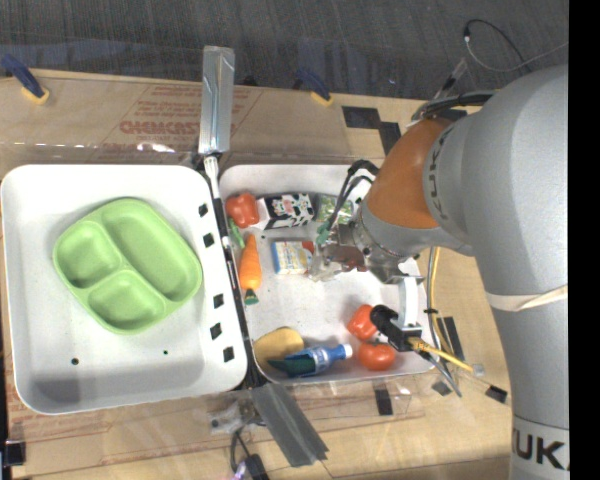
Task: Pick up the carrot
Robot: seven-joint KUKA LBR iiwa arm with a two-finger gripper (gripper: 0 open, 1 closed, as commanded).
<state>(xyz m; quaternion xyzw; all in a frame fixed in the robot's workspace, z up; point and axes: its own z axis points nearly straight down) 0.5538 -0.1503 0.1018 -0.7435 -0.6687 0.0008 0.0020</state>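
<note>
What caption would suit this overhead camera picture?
Robot gripper hovers in the right bin, beside the carrot.

Single fixed camera, mounted above the bench (100, 108), looking down at a slant. Both white bins fall inside the frame: the left bin (40, 348) sits fully in view at frame left, the right bin (280, 176) near centre. The far bench edge and dark floor run along the top of the frame; the near edge is cut off at the bottom. The arm (500, 198) enters from frame right, close to the lens, large, and covers part of the right bin. Distance is moderate: bin contents resolve individually.
</note>
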